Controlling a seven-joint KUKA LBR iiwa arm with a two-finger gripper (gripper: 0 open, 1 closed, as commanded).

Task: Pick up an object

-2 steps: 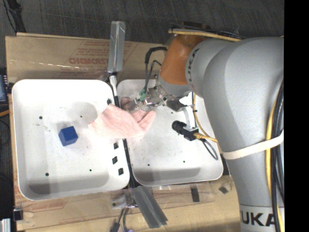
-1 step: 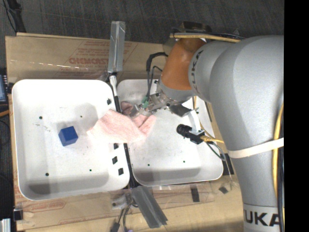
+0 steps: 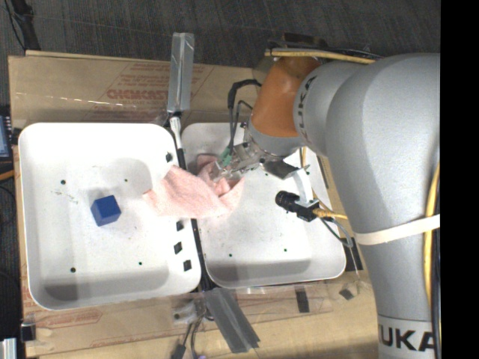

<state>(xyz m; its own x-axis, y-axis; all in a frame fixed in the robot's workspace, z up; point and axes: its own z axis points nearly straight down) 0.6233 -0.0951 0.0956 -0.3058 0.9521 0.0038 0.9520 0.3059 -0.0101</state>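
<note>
Arm (image 3: 374, 170) over right bin (image 3: 262, 264); gripper (image 3: 228, 163) at pink cloth (image 3: 196, 193), grip apparently unclear.

left bin (image 3: 45, 223): blue cube (image 3: 105, 209) | beneath bins: cardboard sheet (image 3: 97, 88) | floor: dark carpet (image 3: 112, 10)

My arm (image 3: 374, 148) comes in from the right, its thick grey link filling that side, the orange band (image 3: 278, 99) bent down toward the wrist. The gripper (image 3: 228, 164) points down and left, low over the right-hand side of my view.
</note>
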